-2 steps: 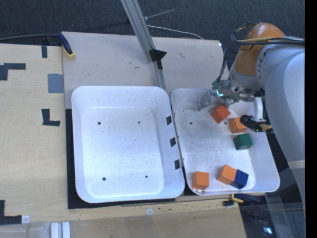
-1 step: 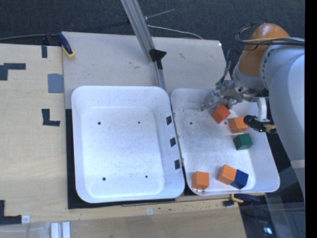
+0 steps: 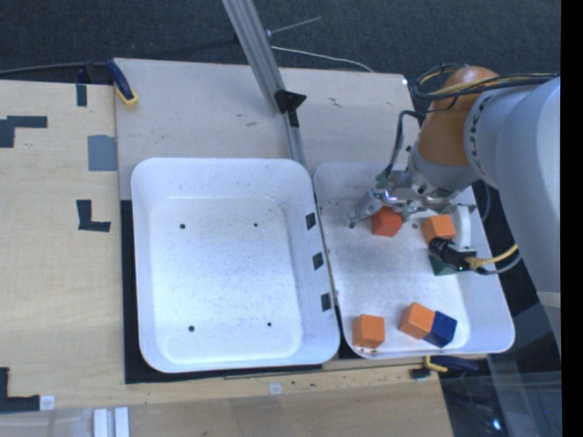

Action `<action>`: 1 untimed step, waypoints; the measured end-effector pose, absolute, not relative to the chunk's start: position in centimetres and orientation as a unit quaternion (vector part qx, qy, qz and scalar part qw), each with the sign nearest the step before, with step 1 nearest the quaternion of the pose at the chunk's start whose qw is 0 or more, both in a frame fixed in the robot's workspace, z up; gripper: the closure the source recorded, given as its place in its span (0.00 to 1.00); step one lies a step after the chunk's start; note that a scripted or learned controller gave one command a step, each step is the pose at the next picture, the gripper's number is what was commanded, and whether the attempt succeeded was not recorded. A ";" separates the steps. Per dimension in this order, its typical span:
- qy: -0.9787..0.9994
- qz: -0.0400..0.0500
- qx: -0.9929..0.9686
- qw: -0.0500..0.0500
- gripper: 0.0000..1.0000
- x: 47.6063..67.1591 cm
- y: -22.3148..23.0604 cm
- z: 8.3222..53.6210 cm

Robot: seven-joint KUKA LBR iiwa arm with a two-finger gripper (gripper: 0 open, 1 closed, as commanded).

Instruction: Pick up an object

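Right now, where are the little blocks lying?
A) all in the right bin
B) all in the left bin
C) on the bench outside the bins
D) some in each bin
A: the orange blocks and the blue block all lie in the right bin.

A broad, smooth grey arm is seen at the right of the frame, rounded in section. An orange band is carried above the wrist. Thin black cables are looped around that band, and metal parts make up the small hand.
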State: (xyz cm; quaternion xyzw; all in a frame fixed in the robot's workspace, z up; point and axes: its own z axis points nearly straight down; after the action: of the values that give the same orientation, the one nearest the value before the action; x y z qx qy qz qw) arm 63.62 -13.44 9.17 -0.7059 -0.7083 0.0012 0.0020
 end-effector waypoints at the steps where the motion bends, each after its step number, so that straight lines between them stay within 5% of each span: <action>1: -0.708 0.001 -0.706 0.001 1.00 63.7 -13.6 10.1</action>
State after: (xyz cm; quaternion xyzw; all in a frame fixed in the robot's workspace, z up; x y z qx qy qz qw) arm 63.72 -13.62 10.12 -0.7063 -0.7079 0.0007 0.0010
